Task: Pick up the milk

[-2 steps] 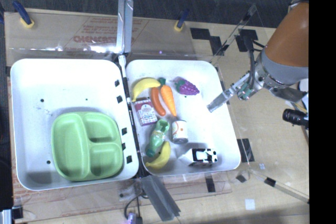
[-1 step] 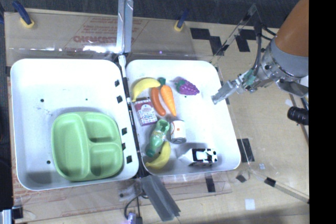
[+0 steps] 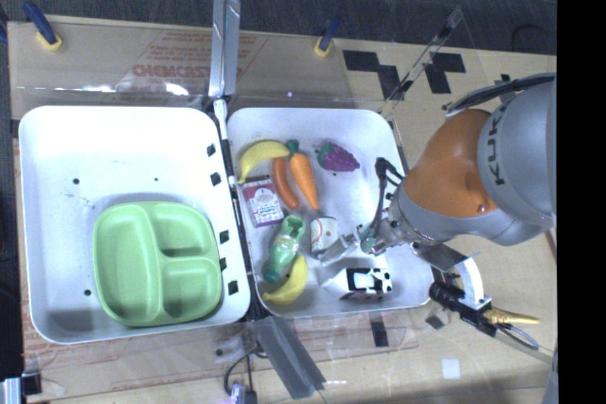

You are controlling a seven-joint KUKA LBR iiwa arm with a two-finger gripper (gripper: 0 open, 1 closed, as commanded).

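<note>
The milk (image 3: 367,281) is a small white carton with black cow patches. It lies on its side near the front wall of the right bin (image 3: 365,123). My gripper (image 3: 358,239) hangs low inside that bin, just behind and slightly left of the carton, below the grey and orange wrist (image 3: 453,180). The carton rests on the bin floor, apart from the gripper.
The right bin also holds a banana (image 3: 254,156), two carrots (image 3: 301,180), purple grapes (image 3: 337,157), a red box (image 3: 262,202), a green bottle (image 3: 284,246) on a second banana (image 3: 289,287), and a small white object (image 3: 322,230) beside the gripper. A green divided plate (image 3: 156,260) sits in the left bin (image 3: 57,166).
</note>
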